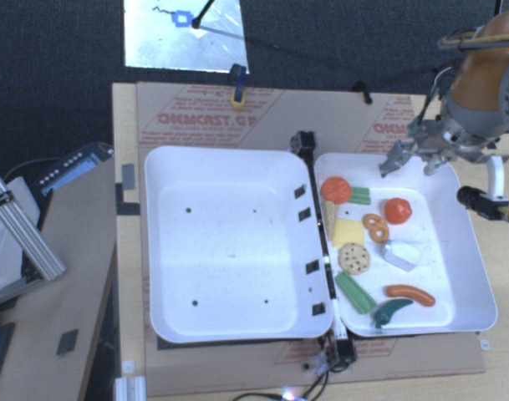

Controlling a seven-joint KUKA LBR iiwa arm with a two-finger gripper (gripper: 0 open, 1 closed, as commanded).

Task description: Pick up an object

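My bench (87, 249) is plain tan wood, with a printed cardboard sheet (262, 111) laid flat under the 2 bins. Behind it there's dark speckled carpet (53, 40) with a shiny silver panel (185, 23) lying on it. Aluminium rail (16, 228) pokes in at the left edge.

white bins (229, 161), red tomato (397, 210), green pepper (391, 310), yellow cheese (348, 231)

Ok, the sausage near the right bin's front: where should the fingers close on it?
Across the middle of the sausage, from straight above. It lies flat, long and narrow, running left to right, with bare floor on both long sides; the green pepper crowds its left end.
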